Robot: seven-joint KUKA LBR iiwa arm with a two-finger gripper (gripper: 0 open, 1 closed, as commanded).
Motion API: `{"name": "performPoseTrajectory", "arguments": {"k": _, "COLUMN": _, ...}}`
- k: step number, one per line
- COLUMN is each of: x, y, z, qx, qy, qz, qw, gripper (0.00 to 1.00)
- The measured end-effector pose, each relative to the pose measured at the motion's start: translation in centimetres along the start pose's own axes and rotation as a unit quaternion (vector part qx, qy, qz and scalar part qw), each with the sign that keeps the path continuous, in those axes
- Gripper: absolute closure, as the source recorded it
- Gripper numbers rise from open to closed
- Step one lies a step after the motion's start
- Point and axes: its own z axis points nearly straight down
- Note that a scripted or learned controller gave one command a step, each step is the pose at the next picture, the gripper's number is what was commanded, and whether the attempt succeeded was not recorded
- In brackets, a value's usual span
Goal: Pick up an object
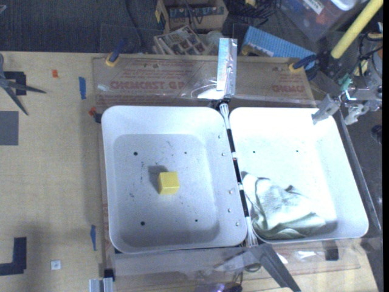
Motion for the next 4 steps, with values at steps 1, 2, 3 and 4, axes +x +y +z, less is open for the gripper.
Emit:
{"name": "performPoseTrajectory", "arguments": {"k": 1, "x": -3.4, "y": 1.6, "z": 17.8, "qx": 0.002, "qy": 0.004, "qz": 0.011, "qw": 0.9999, "gripper": 0.00}}
{"name": "performPoseTrajectory", "arguments": {"k": 2, "x": -3.6, "y": 1.7, "z": 16.5, "qx": -0.001, "qy": 0.001, "qz": 0.011, "qw": 0.9999, "gripper": 1.00}}
{"name": "performPoseTrajectory", "arguments": {"k": 3, "x": -2.7, "y": 6.5, "z": 9.1, "qx": -0.001, "qy": -0.001, "qz": 0.117, "qw": 0.9931, "gripper": 1.00}}
{"name": "performPoseTrajectory", "arguments": {"k": 4, "x": -1.2, "y": 6.5, "z": 7.4, "qx": -0.002, "qy": -0.001, "qz": 0.243, "qw": 0.9699, "gripper": 1.00}}
